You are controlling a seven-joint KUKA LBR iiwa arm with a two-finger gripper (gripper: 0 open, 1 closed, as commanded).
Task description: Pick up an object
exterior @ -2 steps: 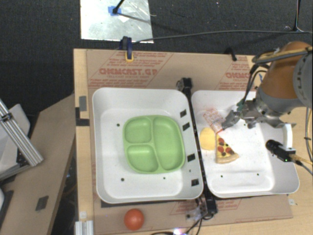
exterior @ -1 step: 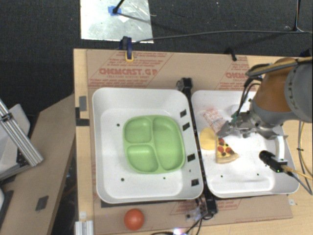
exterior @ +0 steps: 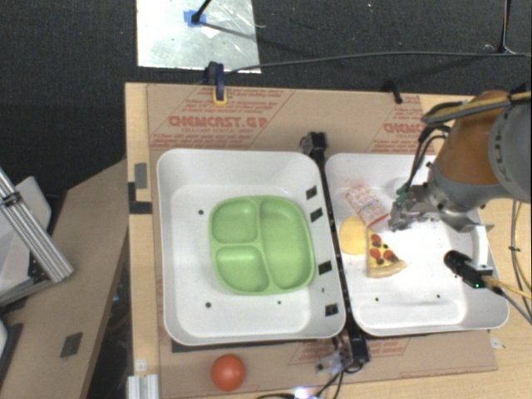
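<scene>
Two shallow white bins sit side by side on the desk (exterior: 249,123). The left bin (exterior: 166,248) carries one green plate (exterior: 262,243) divided into three compartments. The right bin (exterior: 432,298) carries three loose things, all in its left half. One is a toy pizza slice (exterior: 383,256), a tan wedge with red dots on top, lying flat. One is a smooth, pale yellow rounded piece (exterior: 352,236), touching the slice on its left. One is a small clear packet (exterior: 366,199) with reddish print, just behind both; its print is too blurred to read. One orange ball (exterior: 227,371) rests outside the bins at the desk's front edge.

The arm (exterior: 465,152) is cut off at the right. Its jaws hang low in the right bin, just right of the packet and behind the slice. From here they are a dark tangle, and I cannot tell how they stand.
</scene>
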